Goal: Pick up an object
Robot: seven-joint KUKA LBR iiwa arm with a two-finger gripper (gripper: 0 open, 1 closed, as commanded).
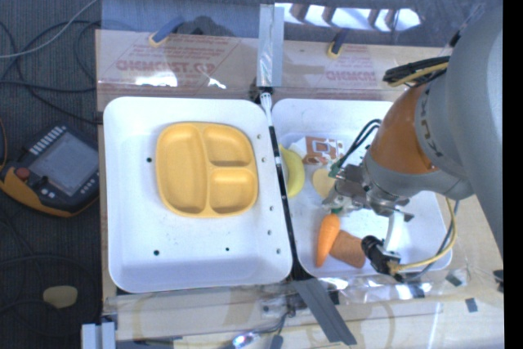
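Camera view, from the left: a handheld control pendant (51, 172) with a dark screen and an orange-yellow body lies on the grey carpet, apart from the desk (122, 61), with black cables trailing around it. Next comes the left white bin (131, 257), which holds a yellow tray (207, 168) with three compartments, lying flat near the bin's middle. Behind both bins lies brown cardboard with red print under a shiny sheet, and two small yellow-and-blue clips sit on it, one behind each bin.

Across the shared rim, the right white bin (302, 257) holds several things. A pale yellow rounded piece (292, 172) lies against its left wall, and a small white carton with orange print (323, 149) lies just behind and to the right of it. Nearer the front, an orange carrot (327, 239) stands tilted, its thin end pointing to the front; a tan-orange piece (350, 250) touches its right side.

The gripper (347, 194) hangs over the right bin just above the carrot's green top; whether it touches is unclear. The arm's grey body and orange band cover the bin's right half.
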